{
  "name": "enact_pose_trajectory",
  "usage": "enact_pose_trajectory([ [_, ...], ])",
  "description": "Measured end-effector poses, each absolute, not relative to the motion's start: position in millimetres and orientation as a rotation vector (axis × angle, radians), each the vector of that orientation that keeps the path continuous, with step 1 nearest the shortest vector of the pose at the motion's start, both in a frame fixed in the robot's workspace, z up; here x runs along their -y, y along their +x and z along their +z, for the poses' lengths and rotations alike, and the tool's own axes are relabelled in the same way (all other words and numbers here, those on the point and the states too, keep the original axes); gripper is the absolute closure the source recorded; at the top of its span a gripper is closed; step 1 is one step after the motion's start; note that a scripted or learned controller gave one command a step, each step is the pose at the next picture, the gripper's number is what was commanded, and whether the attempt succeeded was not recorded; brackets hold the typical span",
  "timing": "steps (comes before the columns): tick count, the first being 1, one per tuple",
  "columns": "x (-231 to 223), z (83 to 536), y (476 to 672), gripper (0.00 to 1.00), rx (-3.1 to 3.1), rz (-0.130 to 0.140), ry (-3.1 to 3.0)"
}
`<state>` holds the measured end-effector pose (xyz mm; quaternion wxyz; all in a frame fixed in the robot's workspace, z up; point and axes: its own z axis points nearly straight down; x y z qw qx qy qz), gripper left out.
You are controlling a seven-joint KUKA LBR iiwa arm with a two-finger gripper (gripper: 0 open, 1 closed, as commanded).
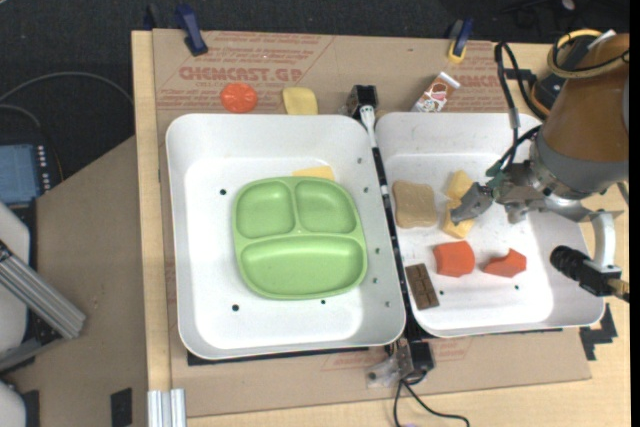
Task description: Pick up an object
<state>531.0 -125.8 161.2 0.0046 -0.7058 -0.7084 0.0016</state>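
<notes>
The grey arm reached in from the right, its end effector (pixel 470 205) low in the right white bin (pixel 530 310), slightly parted fingers over a yellow wedge-shaped block (pixel 458 227), gripping nothing.

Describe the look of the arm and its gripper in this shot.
The arm is bulky, with a broad orange band above a grey wrist section. Black cables loop beside it. The gripper is dark grey metal, with a black fitting near the wrist.
</notes>
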Motion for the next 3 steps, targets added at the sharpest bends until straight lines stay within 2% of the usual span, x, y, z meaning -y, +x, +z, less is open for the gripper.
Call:
enact_pose_trajectory([
  [1,113.9,80.4,522.6,0.0,2.219,0.003,-2.217],
  [2,156.6,144.1,591.7,0.0,2.232,-0.008,-2.229],
  [3,122.7,123.5,540.1,0.0,2.216,0.004,-2.216],
])
